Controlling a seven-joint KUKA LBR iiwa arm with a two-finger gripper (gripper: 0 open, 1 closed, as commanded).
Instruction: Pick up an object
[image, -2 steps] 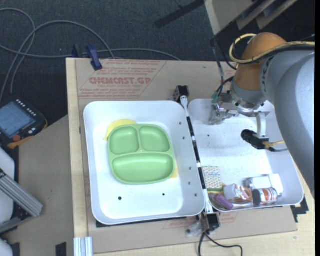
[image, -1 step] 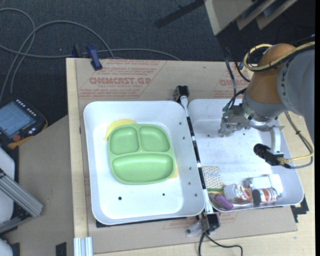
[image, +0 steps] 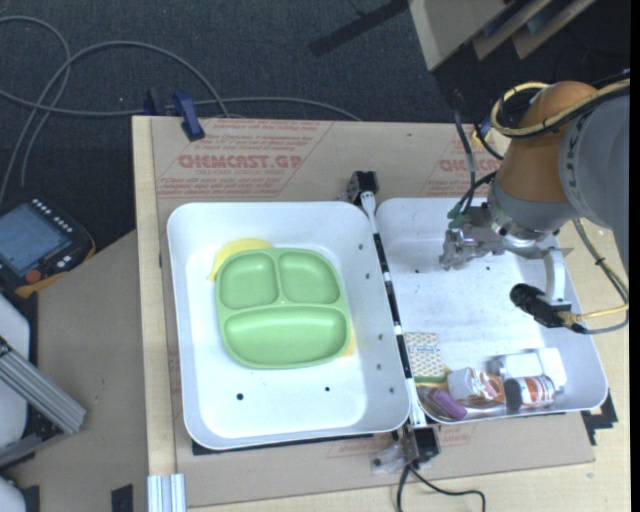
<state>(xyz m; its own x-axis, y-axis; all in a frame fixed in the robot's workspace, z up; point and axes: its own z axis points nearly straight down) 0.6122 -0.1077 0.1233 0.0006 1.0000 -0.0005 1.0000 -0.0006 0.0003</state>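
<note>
**Observer:** You have the arm (image: 545, 150) reaching in from the right, orange band up top, wrist bent down over the far part of the right bin (image: 420, 225). The gripper (image: 468, 248) hangs just above the bin floor near that bin's back wall. From this slant I cannot tell whether the claw is released or clenched, and nothing is visible in it.

**Operator:** Where are the objects?

**Observer:** You'll find them bunched along the near edge of the right bin, well apart from the gripper. A small bottle (image: 528, 388) with a dark cap and a red-and-white label lies on its side towards the right corner. Just beside it, to its left, lies a crumpled wrapper (image: 470, 384); a purple item (image: 446, 404) sits at the near left corner, touching the wrapper. A patterned packet (image: 422, 352) lies against the divider side, just behind those.

**Operator:** And the left bin?

**Observer:** Your left bin (image: 195, 300) holds a green divided tray (image: 283, 308), three compartments, lying flat near the middle. A yellow piece (image: 238, 248) pokes out from under its far left corner. Both bins sit side by side, rims touching, on a board (image: 250, 155) printed with red lettering.
</note>
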